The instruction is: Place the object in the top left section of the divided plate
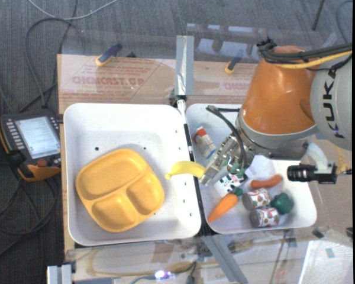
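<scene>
You have the banana [186,170] lying across the divider between the two bins, its left tip over the left bin [124,114] and its right end just at the gripper [213,171]. The fingers [209,175] reach down to that right end and look close together, but you cannot tell from this slant whether they are pinching the fruit or only resting against it.

The yellow divided plate [119,188] sits in the left bin, turned at an angle, near the banana's left tip but apart from it. Its top left section is the long one along the upper edge.

Watch these risks:
- If the grip is only on the banana's tip, the fruit may swing or slip out as the arm travels left.
- The banana straddles the bin walls, so a low carry could snag it on the rim.
- Because the plate is rotated, a drop aimed by bin coordinates may land in a lower section or on a ridge.
- The carrot [223,207], cans [255,199] and other items crowd the right bin [307,215] beside the gripper, so the wrist could knock them.
</scene>
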Controlling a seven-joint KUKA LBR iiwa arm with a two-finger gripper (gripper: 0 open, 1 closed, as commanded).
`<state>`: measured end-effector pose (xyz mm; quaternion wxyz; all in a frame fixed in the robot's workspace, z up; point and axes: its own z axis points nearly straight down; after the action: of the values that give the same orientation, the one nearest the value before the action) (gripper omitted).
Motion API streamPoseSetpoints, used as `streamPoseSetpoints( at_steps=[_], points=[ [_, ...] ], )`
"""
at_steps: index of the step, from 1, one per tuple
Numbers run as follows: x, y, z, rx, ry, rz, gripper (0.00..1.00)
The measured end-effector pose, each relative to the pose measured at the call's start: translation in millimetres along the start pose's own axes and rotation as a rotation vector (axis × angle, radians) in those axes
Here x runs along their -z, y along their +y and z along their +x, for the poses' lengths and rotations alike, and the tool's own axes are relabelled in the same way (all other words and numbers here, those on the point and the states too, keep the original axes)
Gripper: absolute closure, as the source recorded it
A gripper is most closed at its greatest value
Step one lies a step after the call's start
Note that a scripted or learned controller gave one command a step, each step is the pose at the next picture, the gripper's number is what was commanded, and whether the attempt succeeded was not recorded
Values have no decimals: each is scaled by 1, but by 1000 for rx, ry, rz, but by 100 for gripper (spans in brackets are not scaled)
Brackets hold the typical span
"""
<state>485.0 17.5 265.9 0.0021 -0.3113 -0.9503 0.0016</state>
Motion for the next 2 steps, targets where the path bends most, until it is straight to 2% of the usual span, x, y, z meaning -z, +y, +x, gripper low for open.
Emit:
streamPoseSetpoints(
  at_steps=[1,2],
  points=[
    [-7,10,8,39,-2,-1,100],
    [-60,28,18,34,0,0,100]
  ],
)
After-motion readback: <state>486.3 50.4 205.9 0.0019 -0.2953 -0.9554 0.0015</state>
